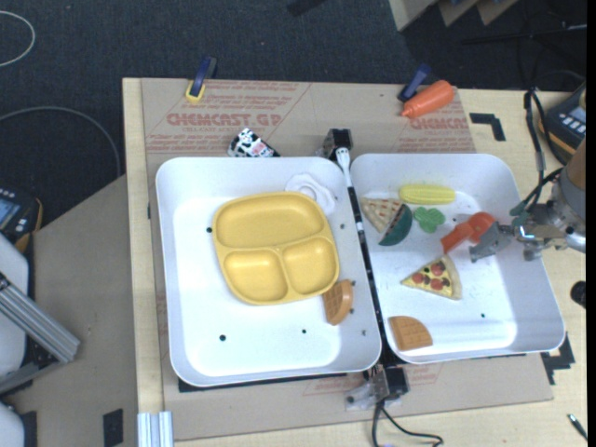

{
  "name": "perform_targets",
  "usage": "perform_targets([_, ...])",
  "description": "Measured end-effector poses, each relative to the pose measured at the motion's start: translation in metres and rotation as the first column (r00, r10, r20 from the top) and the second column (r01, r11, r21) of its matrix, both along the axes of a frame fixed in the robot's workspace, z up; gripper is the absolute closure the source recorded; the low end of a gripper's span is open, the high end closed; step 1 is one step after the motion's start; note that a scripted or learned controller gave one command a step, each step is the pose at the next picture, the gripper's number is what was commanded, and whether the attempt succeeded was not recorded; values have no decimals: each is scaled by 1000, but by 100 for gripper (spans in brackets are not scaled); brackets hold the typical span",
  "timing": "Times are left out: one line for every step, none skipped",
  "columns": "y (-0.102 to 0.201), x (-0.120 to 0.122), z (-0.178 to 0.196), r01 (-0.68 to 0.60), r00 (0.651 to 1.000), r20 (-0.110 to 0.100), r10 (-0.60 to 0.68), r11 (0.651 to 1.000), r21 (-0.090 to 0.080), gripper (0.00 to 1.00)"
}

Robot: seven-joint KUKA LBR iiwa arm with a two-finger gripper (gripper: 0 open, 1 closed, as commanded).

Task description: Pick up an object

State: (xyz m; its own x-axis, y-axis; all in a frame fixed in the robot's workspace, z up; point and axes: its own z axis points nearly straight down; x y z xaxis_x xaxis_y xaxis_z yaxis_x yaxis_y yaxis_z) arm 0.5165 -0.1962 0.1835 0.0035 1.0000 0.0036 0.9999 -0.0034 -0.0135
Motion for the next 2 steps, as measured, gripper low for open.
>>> perform_targets([0, 3, 7, -3, 1000, 13, 3, 1000, -4, 0])
perform_targets([1, 0, -36, -3, 1000, 7, 3, 1000, -1, 0])
